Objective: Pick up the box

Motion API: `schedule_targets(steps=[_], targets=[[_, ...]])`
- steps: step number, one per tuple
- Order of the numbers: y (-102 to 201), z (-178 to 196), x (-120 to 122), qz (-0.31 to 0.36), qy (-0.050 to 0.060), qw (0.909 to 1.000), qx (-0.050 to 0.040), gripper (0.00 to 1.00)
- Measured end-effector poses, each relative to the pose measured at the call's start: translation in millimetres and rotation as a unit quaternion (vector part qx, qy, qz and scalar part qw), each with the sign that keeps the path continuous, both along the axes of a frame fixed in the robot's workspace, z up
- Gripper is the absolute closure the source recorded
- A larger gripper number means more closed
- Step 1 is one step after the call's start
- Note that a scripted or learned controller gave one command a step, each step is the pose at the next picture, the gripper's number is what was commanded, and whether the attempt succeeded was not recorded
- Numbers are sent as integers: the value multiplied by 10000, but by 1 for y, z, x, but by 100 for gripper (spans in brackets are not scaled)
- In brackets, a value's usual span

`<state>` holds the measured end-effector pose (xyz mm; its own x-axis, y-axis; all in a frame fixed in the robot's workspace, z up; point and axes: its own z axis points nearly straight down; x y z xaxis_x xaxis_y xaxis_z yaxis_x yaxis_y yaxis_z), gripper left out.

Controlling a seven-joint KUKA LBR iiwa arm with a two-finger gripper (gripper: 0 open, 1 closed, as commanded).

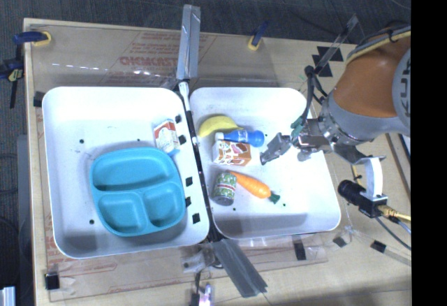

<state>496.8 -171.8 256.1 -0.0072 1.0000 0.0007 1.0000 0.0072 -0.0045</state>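
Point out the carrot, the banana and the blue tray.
carrot [251, 186]: camera view, middle of the orange body.
banana [215, 125]: camera view, middle of the yellow curve.
blue tray [129, 170]: camera view, floor of the large compartment.

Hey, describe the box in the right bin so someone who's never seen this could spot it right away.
Look in the right bin, near the divider. The box sits just below a banana and a blue-capped bottle, above a can and carrot. It's the only squarish orange-brown carton there.

The box I am after, in the right bin

The small orange-and-white box lies flat, I think, near the bin's nine o'clock wall, printed face up, just under the blue-capped bottle.
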Motion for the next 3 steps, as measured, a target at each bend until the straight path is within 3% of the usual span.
schedule_targets(steps=[1, 2, 3], targets=[[0, 10, 0, 24, 10, 10000, -1, 100], [71, 20, 20, 1532, -20, 9882, -6, 100], [46, 116, 25, 2673, -32, 9636, -10, 100]])
